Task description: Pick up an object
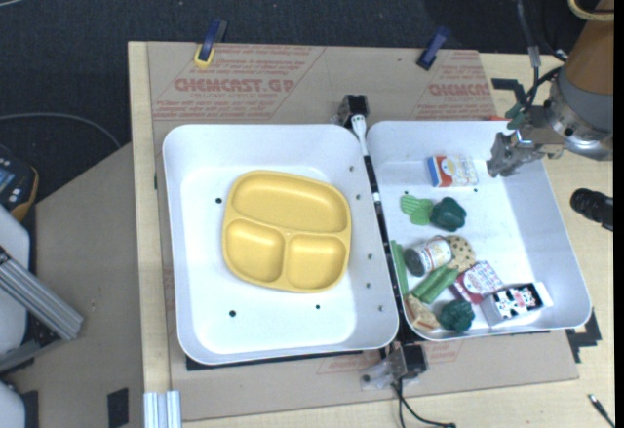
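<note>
We cannot tell how the fingers (505, 155) stand; they hang over the right bin's (546, 221) far right part, gripping nothing we can see. At that bin's near edge lie a black-and-white carton (515, 300), a green stalk (432, 282) and a small jar (427, 255). Farther back sit a dark green vegetable (448, 214) and a small white box (451, 171). The left bin (195, 221) carries a yellow divided tray (286, 228).

Glossy yellow plastic tray (286, 241); smooth white plastic bins (195, 221); matt brown paper-covered bench (292, 80)
</note>
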